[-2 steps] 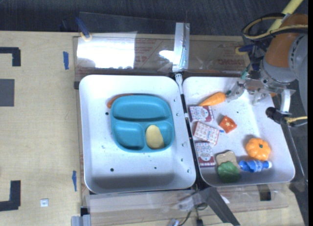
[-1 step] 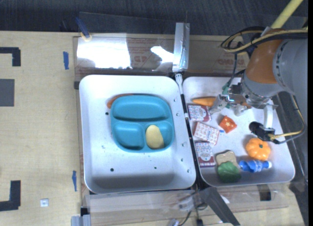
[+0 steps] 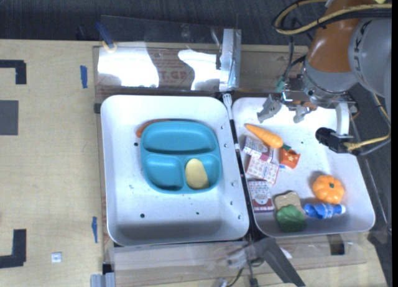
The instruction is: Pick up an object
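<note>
currently the grey arm with the orange band (image 3: pixel 336 50) reaches in from the right, over the far end of the right white bin (image 3: pixel 364 183). its two-finger gripper (image 3: pixel 284 112) hangs there with the two metal fingers (image 3: pixel 268 108) spread apart and nothing between them; it touches no object.

right bin contents: an orange plastic carrot (image 3: pixel 263 135) lies slantwise just below the gripper, its tip pointing toward the bin divider. just beside the carrot's thick end sits a small red-orange packet (image 3: pixel 290 157). a flat red-and-white printed card or wrapper (image 3: pixel 260 163) lies under and below the carrot, against the left wall, with another similar piece (image 3: pixel 261 194) below it. a small orange toy pumpkin (image 3: pixel 328 188) sits near the right wall. a blue bottle-shaped item with a white band (image 3: pixel 323 210) lies on its side just below the pumpkin. a green rounded toy (image 3: pixel 290 217) rests at the near edge, touching a tan slice-like piece (image 3: pixel 286 200) above it.

left white bin (image 3: pixel 124 211): a teal compartment tray (image 3: pixel 180 153) sits in the middle; a pale yellow egg-shaped object (image 3: pixel 196 173) lies in its lower right compartment. an orange edge (image 3: pixel 144 128) shows from under the tray's upper left corner; what it is cannot be told.
</note>
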`<state>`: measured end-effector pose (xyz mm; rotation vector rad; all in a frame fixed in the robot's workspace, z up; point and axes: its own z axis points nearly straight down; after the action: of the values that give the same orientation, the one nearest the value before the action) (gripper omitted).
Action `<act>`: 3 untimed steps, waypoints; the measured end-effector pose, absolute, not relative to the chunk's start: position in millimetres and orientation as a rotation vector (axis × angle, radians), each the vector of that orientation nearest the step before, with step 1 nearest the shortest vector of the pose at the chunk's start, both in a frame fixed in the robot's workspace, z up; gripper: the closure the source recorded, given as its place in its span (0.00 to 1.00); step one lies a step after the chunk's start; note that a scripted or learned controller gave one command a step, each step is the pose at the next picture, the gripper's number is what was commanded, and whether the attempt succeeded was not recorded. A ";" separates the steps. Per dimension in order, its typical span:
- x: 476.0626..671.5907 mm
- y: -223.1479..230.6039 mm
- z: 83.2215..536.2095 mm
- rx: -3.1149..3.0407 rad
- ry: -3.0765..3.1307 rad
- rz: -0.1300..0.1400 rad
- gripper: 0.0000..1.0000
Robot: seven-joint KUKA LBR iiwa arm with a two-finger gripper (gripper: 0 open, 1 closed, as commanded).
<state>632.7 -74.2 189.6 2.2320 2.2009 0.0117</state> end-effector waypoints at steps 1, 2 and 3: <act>649.9 -103.2 88.9 2.124 2.308 0.007 0.00; 669.3 -93.9 194.3 2.167 2.262 0.010 0.00; 637.8 -127.5 88.0 2.104 2.325 0.006 0.00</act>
<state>637.8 -127.5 88.0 2.1045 2.3251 0.0058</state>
